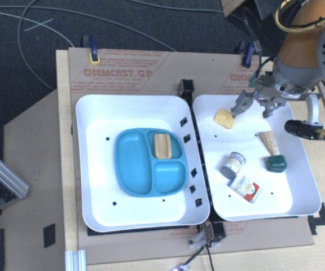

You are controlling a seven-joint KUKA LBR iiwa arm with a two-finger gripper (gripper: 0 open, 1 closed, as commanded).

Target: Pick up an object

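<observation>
**Arm poised above the right bin, hand spread**

Two white bins sit side by side on the table (66, 168). The left bin (95, 123) holds a blue divided plate (145, 165) with a tan block (162, 145) lying in its upper right compartment. The right bin (298, 196) contains a yellow wedge (224, 118) near its far left corner, a tan cone (269, 143), a dark green object (276, 163) just below the cone, a small silver can (232, 164) and, beside it, a red-and-white packet (245, 188). The hand (255, 106) hangs over the far part of the right bin, fingers apart and gripping nothing, one fingertip close beside the yellow wedge.
</observation>
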